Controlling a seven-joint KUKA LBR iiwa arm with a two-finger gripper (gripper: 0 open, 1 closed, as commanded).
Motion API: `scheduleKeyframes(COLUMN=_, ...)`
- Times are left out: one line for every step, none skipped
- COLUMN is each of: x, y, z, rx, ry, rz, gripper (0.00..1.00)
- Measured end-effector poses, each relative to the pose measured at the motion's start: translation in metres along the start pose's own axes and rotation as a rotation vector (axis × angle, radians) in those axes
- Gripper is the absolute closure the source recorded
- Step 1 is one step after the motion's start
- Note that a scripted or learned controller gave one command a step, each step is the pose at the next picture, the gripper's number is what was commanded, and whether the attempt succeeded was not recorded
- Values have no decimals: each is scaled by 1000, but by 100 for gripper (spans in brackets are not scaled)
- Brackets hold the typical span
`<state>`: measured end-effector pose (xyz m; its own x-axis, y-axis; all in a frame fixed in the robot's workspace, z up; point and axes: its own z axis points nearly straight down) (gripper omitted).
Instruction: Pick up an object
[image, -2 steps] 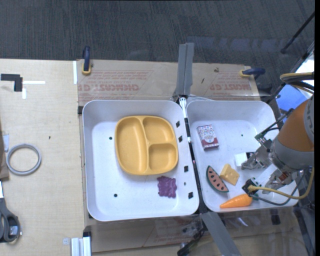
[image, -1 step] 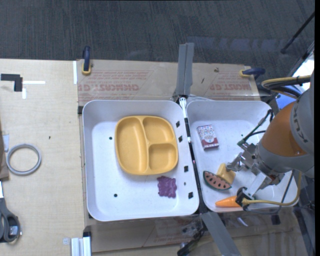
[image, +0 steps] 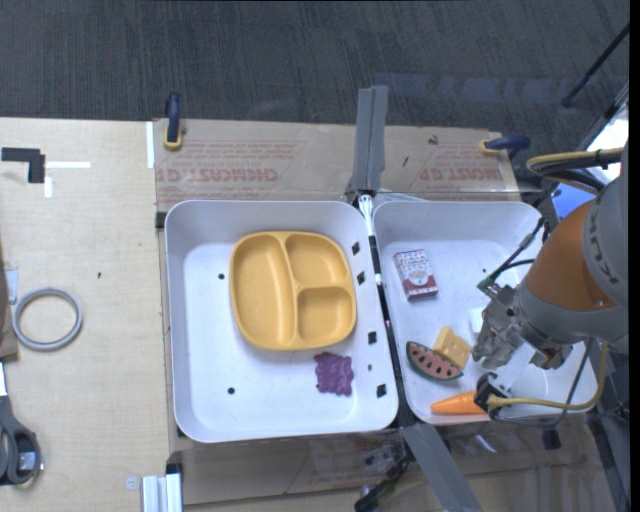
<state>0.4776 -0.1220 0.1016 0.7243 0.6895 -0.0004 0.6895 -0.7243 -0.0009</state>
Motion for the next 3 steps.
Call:
scheduleKeyframes(x=-35, y=35, z=8, rx=3, ry=-2, rz=-153, gripper=100)
scheduleKeyframes(x=-23, y=60, z=11, rx=3, ry=-4, rz=394, gripper=100)
scheduleKeyframes(x=-52, y=89, z=7, rx=3, ry=-3, rz=139, gripper=100)
